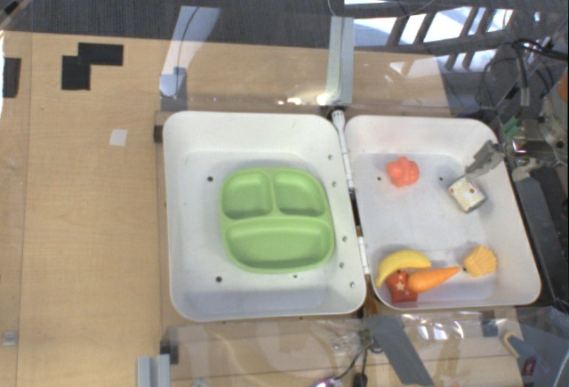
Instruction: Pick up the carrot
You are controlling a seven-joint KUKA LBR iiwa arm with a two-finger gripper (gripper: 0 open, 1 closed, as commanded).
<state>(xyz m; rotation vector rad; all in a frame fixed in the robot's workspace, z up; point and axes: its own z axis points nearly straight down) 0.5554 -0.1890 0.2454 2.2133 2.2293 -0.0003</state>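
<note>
1. Carrot (434, 278), a smooth orange tapered shape, lay near the right bin's (427, 141) front edge, touching a curved yellow banana (398, 264).
2. Gripper (483, 161) hovered by the bin's right edge; whether it was apart or together was unclear.
3. Green compartmented plate (276, 219) sat in the left bin (191, 225).

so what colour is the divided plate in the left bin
Light green: the divided plate shows it best in the camera view, lying in the left bin.

A light wooden bench (80, 225) is seen carrying two shallow white bins side by side, left bin (191, 198) and right bin (427, 145), edges touching; black marks (89, 63) are noted far left.
</note>
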